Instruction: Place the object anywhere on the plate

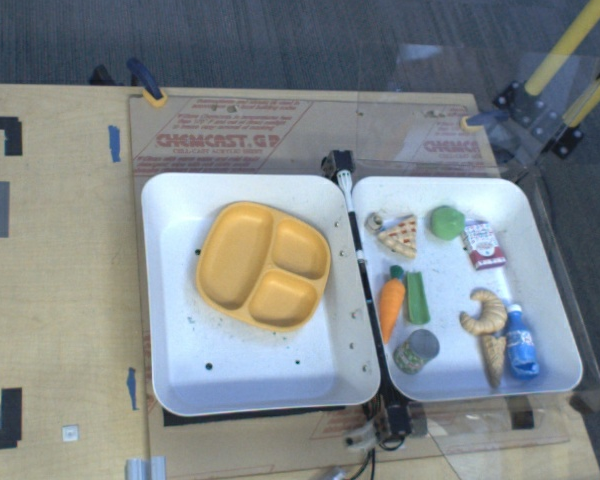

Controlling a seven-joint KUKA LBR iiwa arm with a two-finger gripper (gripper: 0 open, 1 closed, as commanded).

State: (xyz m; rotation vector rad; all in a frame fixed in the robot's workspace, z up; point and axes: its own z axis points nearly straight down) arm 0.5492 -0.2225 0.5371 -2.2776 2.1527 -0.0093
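Observation:
A yellow plate [263,265] with three compartments lies in the left white bin [180,358], a little above its middle. The right white bin [550,268] holds several toy foods: a pizza slice [397,233], a green ball [446,222], a red and white carton [483,245], a carrot [391,306], a green stick [417,297], a croissant [486,312], an ice cream cone [493,355], a blue bottle [521,342] and a grey tin [416,350].
The two bins meet along a black clip strip [360,268] in the middle. They rest on a cardboard sheet [230,133] over a wooden bench. Yellow poles on a stand [555,58] rise at the top right.

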